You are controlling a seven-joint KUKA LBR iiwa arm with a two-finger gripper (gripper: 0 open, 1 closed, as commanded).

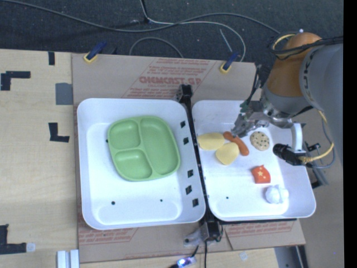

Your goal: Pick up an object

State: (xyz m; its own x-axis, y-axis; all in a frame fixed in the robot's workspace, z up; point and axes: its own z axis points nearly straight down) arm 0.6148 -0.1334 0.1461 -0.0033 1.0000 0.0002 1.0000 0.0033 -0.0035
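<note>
The right bin holds several small items: a pale yellow piece, a second yellow piece, an orange-red sausage, a speckled cookie, a red piece and a white item. My gripper hangs low over the bin's upper middle, just above the sausage's upper end and left of the cookie. Nothing shows between its fingers.
A green divided plate lies in the left bin. A black divider with clips runs between the bins. The arm's grey and orange wrist looms over the right bin's far right corner. Cables trail behind the bench.
</note>
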